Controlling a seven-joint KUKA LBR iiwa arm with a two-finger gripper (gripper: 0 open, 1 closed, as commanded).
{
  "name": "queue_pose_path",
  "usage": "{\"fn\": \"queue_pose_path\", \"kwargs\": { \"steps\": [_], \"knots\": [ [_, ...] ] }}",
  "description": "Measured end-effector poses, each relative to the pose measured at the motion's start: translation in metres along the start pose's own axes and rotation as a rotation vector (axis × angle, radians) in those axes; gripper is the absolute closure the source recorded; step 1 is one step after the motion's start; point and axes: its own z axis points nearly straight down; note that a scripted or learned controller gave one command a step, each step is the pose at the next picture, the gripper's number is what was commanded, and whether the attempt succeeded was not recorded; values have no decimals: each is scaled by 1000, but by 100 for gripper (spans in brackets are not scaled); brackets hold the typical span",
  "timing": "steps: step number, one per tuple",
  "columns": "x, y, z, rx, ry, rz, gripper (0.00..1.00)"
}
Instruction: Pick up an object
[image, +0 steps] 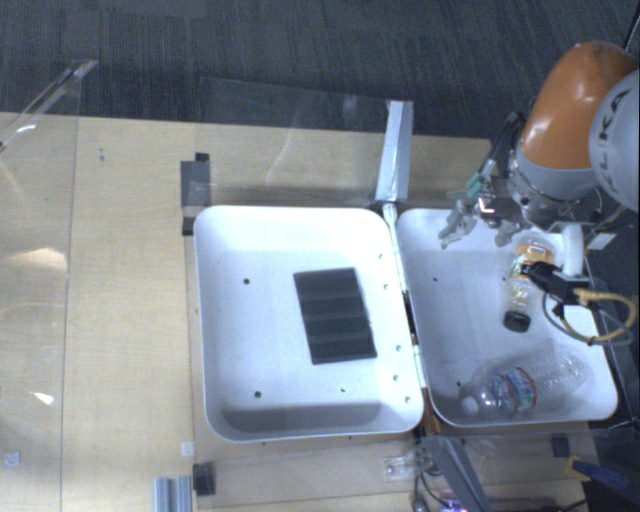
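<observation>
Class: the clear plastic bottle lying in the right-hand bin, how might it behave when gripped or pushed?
The clear plastic bottle lies on its side, so a push would probably roll it. It looks empty, so likely light. Its thin, glossy wall may dent or slip.

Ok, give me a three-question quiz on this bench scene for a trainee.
1. True or false: the dark ribbed block lies in the left bin.
2. Which bin holds the clear plastic bottle? A) left B) right
3. Fill in: the small brown bottle has a ____ cap.

Key: 1. True. 2. B, it lies on its side near the front edge. 3. Black.
</observation>
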Motion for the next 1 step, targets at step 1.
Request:
{"fn": "queue_pose_path", "kwargs": {
  "steps": [1],
  "knots": [
    [-44,-25,9,-1,-1,-171,0]
  ]
}}
